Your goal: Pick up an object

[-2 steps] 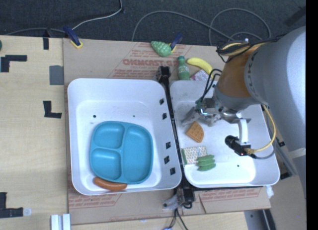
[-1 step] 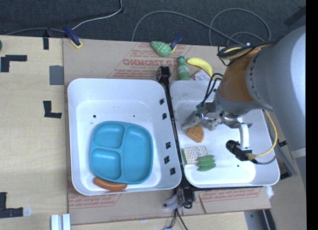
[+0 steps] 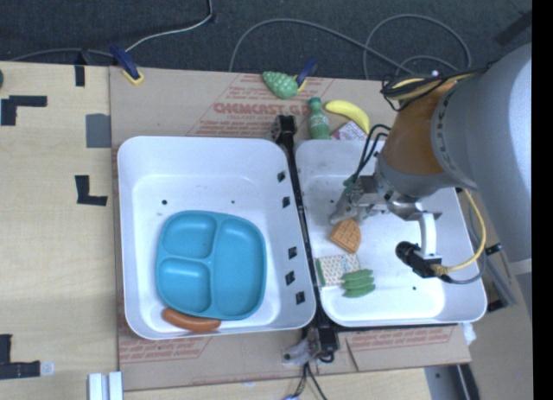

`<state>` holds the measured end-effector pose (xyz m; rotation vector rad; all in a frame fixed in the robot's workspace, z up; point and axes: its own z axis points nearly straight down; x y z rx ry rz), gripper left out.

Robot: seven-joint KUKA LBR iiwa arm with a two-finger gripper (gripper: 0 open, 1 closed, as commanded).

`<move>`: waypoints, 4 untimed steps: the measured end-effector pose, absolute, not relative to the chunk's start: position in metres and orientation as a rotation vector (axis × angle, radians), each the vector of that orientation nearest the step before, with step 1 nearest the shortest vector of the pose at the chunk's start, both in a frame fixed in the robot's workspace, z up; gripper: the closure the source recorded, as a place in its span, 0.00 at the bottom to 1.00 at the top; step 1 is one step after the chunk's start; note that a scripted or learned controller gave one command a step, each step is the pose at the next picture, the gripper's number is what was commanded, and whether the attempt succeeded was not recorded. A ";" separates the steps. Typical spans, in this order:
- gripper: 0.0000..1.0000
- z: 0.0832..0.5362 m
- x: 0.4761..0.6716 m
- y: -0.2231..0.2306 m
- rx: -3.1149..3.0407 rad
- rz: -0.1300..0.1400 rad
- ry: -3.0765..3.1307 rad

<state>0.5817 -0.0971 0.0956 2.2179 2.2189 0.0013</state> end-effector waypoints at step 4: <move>1.00 0.097 0.527 -0.093 2.222 -0.002 2.223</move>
